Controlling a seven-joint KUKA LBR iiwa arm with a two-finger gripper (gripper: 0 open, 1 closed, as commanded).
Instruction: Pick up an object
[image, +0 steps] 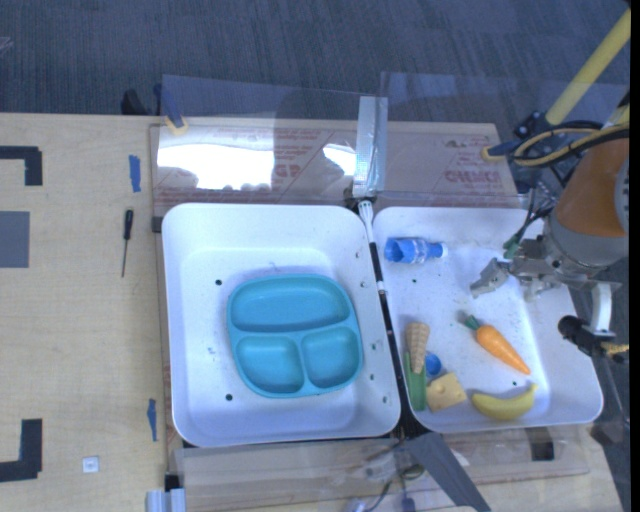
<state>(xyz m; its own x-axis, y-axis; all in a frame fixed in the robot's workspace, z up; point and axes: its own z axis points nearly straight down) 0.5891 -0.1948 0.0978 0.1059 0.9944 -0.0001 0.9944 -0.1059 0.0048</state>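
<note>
The blue divided tray (293, 333) looked like smooth, matt plastic, as did both white bins (190, 250). The banana (504, 402) and carrot (497, 345) had a faintly glossy plastic look. The bench (70, 330) appeared pale matt wood.

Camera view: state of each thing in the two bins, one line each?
blue tray: flat in left bin, right way up.
blue bottle: on its side, right bin, near the top.
carrot: lying flat, untouched.
banana: lying at the bottom edge.
corn cob: lying flat near the divider.
gripper: over right bin, above the carrot, holding nothing.
</note>
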